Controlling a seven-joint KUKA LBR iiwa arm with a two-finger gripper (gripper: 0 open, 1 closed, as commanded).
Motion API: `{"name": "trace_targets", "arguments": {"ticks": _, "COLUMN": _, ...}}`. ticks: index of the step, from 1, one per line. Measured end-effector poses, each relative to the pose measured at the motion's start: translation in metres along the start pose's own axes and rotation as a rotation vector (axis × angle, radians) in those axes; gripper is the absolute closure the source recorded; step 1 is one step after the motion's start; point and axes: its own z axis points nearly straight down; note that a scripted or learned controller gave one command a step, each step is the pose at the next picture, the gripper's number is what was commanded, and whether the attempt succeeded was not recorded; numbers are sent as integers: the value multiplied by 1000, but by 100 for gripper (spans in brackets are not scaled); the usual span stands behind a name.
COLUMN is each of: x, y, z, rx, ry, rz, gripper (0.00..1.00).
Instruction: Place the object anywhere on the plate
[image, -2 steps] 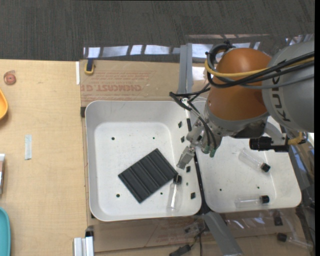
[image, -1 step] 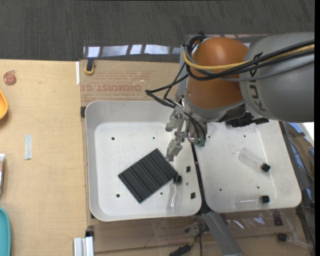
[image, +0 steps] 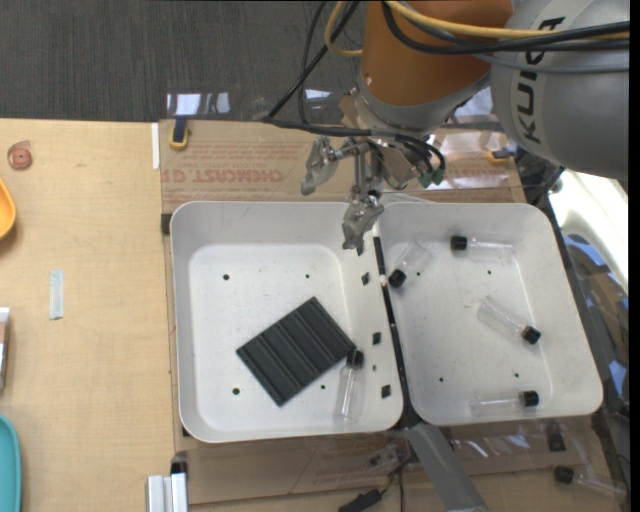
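My gripper (image: 357, 232) hangs above the bins' divider, grip state unclear; clear black-capped vial (image: 349, 385) lies at five o'clock beside the dark ribbed rectangular plate (image: 295, 350), unplaced.

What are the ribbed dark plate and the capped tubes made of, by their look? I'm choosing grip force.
The ribbed plate looks like matte dark plastic or rubber: no glare, moulded parallel ridges. The tube beside it and a tube in the right bin look like clear plastic or glass, since the white bin shows through them; their black caps look plastic.
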Motion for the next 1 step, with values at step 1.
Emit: {"name": "trace_targets", "arguments": {"ticks": 1, "x": -1, "y": -2, "z": -9, "rx": 0, "ry": -4, "rz": 7, "gripper": 100}}
